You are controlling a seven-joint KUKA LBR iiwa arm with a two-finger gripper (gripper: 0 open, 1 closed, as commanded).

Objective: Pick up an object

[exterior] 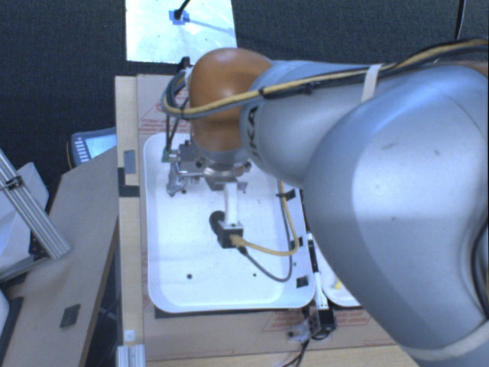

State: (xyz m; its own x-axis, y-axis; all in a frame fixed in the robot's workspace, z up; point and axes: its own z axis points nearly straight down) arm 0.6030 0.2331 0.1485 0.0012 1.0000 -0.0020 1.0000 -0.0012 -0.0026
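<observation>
Arm (382, 174) enters from view's right and covers most of the frame; orange band (218, 90) sits above the wrist, over the rear half of the L bin (176, 285). Gripper (205, 176) is positioned directly below the band, above the bin floor, pointing down. Jaws: state cannot be told, as the wrist assy. blocks the view. Object: position cannot be told; the area under the gripper is hidden. Two small dark specks (189, 275) lie on the L bin floor nr. the front edge, well apart from each other. R bin (345, 298) shows as a narrow strip beside the L bin. Both bins rest on the bench (92, 266).
</observation>
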